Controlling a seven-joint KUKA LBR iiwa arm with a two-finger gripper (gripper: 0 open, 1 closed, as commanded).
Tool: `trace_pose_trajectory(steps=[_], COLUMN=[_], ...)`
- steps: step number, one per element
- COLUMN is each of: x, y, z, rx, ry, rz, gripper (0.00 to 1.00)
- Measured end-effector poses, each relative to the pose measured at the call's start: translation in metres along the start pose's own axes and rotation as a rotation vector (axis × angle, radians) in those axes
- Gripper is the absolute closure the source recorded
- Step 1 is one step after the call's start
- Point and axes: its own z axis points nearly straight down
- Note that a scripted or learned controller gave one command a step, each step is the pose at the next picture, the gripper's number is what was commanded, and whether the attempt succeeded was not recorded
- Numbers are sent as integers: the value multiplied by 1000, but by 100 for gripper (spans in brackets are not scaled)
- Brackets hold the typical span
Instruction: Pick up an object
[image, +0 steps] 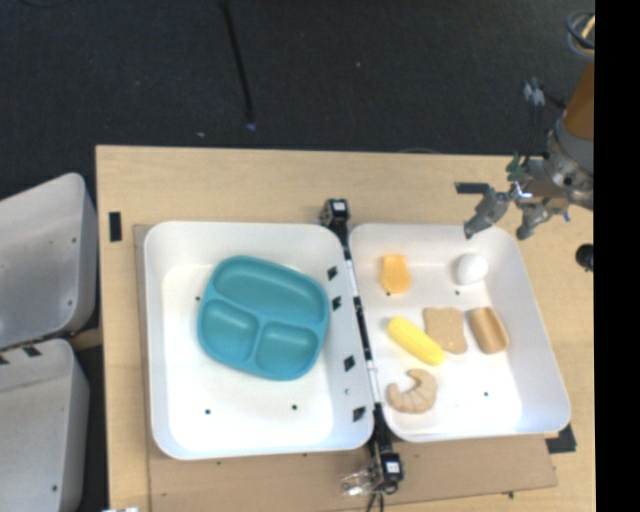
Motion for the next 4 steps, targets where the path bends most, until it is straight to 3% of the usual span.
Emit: trace_pose_trajectory(steps=[1,3,4], x=[1,-2,-1], y=[2,10,12], z=[-8,115,157], rx=[-13,-7,-8], ry=[-2,-3,-2], rz=[-3,-1,-2], gripper=[0,0,0])
